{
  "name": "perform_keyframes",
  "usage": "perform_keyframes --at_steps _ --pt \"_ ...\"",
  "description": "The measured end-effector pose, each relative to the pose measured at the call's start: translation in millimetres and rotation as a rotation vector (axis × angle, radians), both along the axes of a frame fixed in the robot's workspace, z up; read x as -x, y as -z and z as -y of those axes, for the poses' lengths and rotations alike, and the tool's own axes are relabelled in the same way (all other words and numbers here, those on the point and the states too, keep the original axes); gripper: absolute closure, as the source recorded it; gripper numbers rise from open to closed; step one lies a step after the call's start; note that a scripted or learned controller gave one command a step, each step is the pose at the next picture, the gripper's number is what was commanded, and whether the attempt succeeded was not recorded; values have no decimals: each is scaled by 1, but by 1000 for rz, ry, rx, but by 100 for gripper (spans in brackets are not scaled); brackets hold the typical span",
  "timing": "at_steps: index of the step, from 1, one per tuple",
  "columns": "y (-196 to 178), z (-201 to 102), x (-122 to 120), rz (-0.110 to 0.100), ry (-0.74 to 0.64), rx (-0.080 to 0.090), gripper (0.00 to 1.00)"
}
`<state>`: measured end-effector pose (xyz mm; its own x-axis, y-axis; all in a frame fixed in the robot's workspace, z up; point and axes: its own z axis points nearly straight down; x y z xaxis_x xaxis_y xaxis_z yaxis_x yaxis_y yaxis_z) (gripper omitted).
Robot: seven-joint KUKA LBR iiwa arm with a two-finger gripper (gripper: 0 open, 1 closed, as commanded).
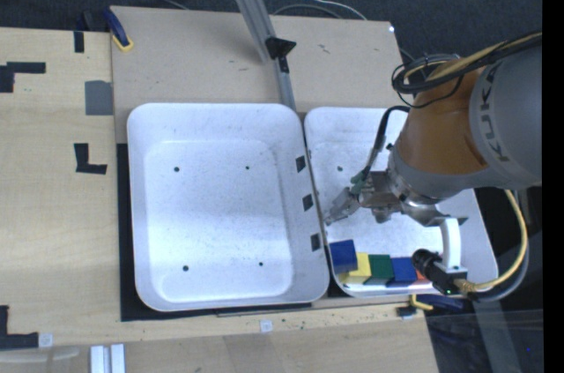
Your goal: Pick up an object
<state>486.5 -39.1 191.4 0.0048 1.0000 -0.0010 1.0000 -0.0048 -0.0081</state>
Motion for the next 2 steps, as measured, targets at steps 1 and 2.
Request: perform_keyframes --at_steps 1,2 --pt "-10 -3 -3 4 -6 -2 100" --pt "-29 60 -34 10 -1 3 100"
